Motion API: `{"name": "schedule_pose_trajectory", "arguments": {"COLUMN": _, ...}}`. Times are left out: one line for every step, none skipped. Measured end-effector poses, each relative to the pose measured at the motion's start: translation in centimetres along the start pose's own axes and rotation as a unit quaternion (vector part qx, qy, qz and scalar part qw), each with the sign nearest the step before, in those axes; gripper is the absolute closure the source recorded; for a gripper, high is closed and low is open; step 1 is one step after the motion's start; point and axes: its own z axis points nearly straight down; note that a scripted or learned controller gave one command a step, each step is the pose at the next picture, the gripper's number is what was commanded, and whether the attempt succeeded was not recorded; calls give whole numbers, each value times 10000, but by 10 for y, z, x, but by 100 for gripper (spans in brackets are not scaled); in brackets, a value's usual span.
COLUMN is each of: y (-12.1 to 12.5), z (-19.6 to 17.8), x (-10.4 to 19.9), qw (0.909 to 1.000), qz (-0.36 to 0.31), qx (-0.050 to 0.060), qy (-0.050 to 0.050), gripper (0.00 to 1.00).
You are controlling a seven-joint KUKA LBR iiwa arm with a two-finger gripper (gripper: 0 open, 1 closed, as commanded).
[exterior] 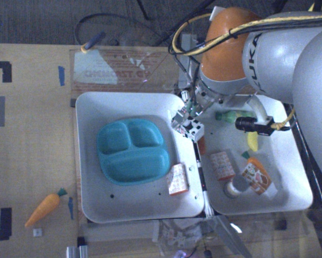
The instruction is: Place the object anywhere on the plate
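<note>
Pincer over bins' divider, near blue plate, w/ nothing visibly held

Bright even light, soft overall blur.

arm running off the frame's right edge | wrist hiding part of right bin at upper right | jaws too small to read | green item partly covered, kind unclear

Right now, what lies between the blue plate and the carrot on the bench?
In the camera view, bare white bin floor and the left bin's rim lie between the blue plate and the carrot, then bare bench.
</note>
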Motion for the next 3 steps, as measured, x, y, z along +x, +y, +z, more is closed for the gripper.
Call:
{"name": "schedule_pose_trajectory", "arguments": {"y": 62, "z": 15, "x": 105, "qw": 9974, "qz": -723, "qx": 7, "qy": 6, "gripper": 100}}
{"name": "schedule_pose_trajectory", "arguments": {"y": 62, "z": 14, "x": 105, "qw": 9974, "qz": -724, "qx": 5, "qy": 3, "gripper": 0}}
{"name": "schedule_pose_trajectory", "arguments": {"y": 64, "z": 7, "x": 105, "qw": 9973, "qz": -732, "qx": 2, "qy": 2, "gripper": 100}}
